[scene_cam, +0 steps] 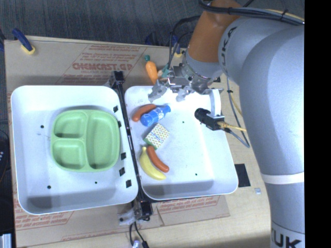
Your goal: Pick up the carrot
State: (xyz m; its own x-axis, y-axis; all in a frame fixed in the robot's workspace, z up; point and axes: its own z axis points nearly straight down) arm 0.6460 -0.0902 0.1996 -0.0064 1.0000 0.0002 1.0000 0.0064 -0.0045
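**Carrot at the far rim of the right bin, gripper beside it**

The carrot (pixel 150 71) — orange with a green top — lies at the far left corner of the right bin (pixel 222 159), on or just past its rim. The gripper (pixel 168 89) hangs just to its right, above that bin's far edge; whether it is wide or closed I cannot tell, and nothing shows in its grasp.

Lower in the same bin lie a blue bottle (pixel 154 115), a hot dog sausage (pixel 142 111), a patterned packet (pixel 157 136), a second sausage (pixel 157 159) and a banana (pixel 150 168). The left bin (pixel 31 154) holds a green divided plate (pixel 86 139).
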